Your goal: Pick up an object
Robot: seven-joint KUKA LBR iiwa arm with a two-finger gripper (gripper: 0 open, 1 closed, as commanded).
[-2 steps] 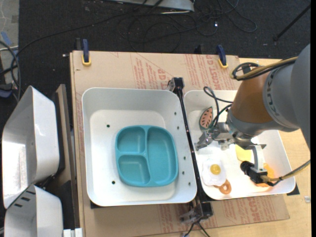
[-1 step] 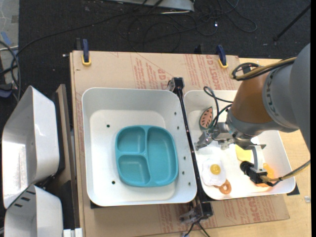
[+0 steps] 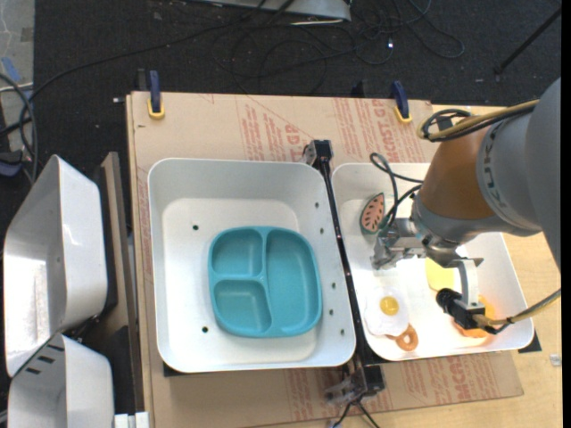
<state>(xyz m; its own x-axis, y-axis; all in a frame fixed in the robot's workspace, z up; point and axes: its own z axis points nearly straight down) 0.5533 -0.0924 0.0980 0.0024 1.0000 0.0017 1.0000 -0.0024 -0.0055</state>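
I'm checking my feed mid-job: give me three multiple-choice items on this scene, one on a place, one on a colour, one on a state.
1. The fried egg toy lies in:
A. the left bin
B. the right bin
C. on the cardboard

2. The divided plate is:
A. teal
B. red
C. yellow

3. The divided plate's compartments hold:
A. the egg
B. the watermelon slice
C. nothing

Answers:
1 B, the egg rests on the right bin floor.
2 A, it is plainly teal against the left bin.
3 C, all compartments show bare; the watermelon slice lies in the right bin.
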